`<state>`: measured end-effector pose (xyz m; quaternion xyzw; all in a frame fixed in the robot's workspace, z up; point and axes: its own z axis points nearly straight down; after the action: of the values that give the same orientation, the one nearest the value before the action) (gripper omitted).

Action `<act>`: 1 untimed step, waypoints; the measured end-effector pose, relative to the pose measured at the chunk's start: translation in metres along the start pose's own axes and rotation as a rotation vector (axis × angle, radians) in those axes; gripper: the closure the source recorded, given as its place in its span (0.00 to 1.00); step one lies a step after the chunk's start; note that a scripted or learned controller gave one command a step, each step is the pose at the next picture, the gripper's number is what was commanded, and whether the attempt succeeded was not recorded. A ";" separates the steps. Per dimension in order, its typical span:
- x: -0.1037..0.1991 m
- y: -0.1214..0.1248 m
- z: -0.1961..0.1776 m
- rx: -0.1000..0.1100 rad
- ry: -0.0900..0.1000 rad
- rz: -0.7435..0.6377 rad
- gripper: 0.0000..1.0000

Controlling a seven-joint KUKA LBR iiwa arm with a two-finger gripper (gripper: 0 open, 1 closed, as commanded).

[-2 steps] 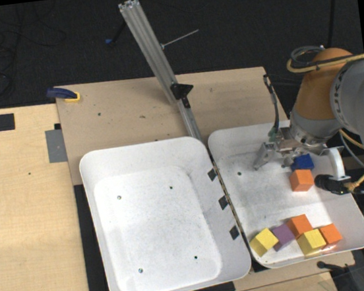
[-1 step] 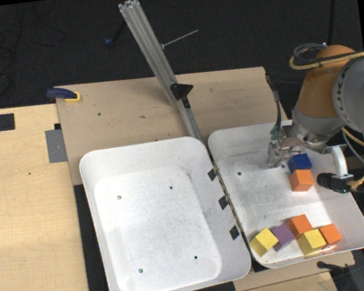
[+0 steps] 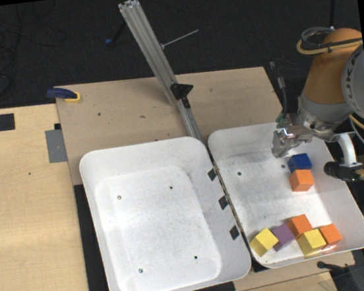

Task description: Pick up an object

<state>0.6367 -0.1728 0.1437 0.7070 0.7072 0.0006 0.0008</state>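
I read this as the approach step. In the right bin (image 3: 248,146), the gripper (image 3: 283,143) hangs just above and left of the blue cube (image 3: 299,162), holding nothing; I cannot tell its finger state. The orange cube (image 3: 301,180) touches the blue one. Next: descend squarely. Cubes have no long axis; faces sit slightly skewed.

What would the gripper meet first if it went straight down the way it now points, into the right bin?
Probably bare floor of the right bin. The gripper hangs just up and left of the blue block, so it might graze that block's edge; depth is unclear from this slanted view. The orange block lies further on.
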 end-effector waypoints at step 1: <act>0.006 0.002 -0.061 -0.003 -0.001 -0.002 1.00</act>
<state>0.6384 -0.1670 0.2052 0.7064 0.7078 0.0013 0.0020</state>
